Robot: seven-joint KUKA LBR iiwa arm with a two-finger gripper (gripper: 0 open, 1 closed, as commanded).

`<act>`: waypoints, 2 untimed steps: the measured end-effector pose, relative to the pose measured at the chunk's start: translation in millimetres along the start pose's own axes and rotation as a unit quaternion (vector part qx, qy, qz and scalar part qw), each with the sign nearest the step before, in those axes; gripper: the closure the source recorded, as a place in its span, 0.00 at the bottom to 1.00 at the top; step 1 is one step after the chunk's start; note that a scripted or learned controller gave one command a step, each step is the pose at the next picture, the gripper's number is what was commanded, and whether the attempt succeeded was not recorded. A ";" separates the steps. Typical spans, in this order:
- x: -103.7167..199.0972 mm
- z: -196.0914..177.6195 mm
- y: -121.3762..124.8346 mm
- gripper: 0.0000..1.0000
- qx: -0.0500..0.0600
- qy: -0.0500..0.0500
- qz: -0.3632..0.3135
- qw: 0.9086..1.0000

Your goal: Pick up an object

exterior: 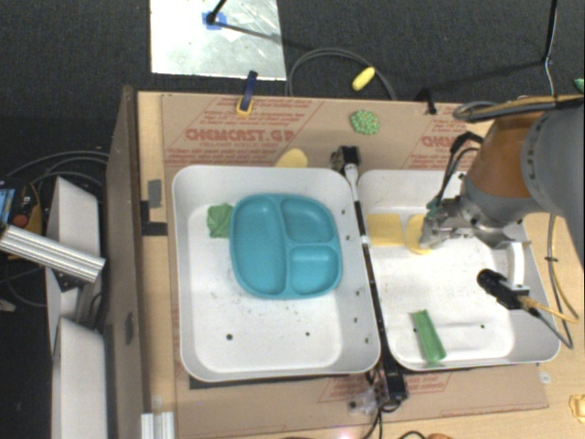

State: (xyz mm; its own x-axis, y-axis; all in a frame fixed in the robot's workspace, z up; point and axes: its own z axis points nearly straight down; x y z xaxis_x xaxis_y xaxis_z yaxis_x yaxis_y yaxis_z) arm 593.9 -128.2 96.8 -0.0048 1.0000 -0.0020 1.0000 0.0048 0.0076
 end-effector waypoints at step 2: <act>-20.3 10.4 0.2 0.00 0.003 0.000 0.002 1.000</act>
